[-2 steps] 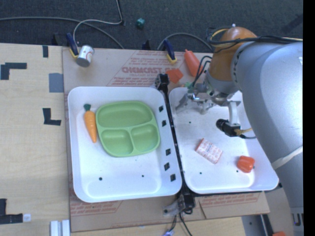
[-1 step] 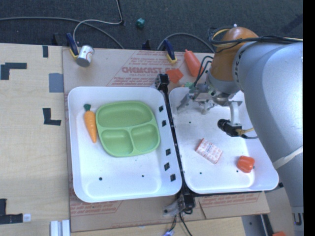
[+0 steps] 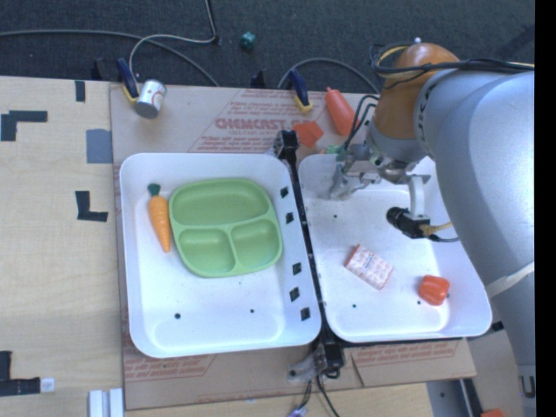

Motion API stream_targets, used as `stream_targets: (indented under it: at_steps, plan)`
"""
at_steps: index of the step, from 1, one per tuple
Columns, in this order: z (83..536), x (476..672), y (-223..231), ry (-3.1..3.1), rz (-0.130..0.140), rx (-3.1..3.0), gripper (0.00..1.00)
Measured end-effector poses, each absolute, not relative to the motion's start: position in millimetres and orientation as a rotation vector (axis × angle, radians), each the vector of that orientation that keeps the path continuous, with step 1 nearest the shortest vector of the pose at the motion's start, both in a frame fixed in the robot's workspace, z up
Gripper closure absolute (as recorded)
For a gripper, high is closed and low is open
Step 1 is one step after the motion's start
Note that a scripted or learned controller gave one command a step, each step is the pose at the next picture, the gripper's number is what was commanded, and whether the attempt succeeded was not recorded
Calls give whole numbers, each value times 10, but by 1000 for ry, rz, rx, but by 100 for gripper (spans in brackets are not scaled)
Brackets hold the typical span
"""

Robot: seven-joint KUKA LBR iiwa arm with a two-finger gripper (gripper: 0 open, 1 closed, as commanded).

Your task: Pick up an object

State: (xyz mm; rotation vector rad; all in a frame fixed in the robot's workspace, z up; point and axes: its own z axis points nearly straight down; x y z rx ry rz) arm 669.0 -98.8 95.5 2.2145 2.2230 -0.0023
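Observation:
In the right bin [image 3: 452, 324] a pink-and-white checkered packet [image 3: 369, 266] lies flat near the middle. A small orange-red round object [image 3: 433, 289] sits closer to the front right corner. My gripper [image 3: 346, 179] hangs low over the back left part of this bin, near the divider and well behind the packet. I see nothing held in it. The left bin [image 3: 217, 324] holds a green divided plate [image 3: 226, 226], with an orange toy carrot [image 3: 160, 220] lying along the plate's left side.
The grey arm [image 3: 482, 146] covers the right bin's back right side, and a black fitting with a cable [image 3: 408, 221] hangs off it. Behind the bins lie orange pieces [image 3: 339, 111], blue clamps [image 3: 301, 94] and a silver cylinder [image 3: 149, 96].

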Motion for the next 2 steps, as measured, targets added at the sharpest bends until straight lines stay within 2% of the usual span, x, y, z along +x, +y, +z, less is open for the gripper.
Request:
stream_targets:
  at_steps: [1, 2]
  plan:
    - [950, 6688, -987, 2224, -3, 2215, 0]
    - [1048, 6689, -984, 2225, -5, 2213, 100]
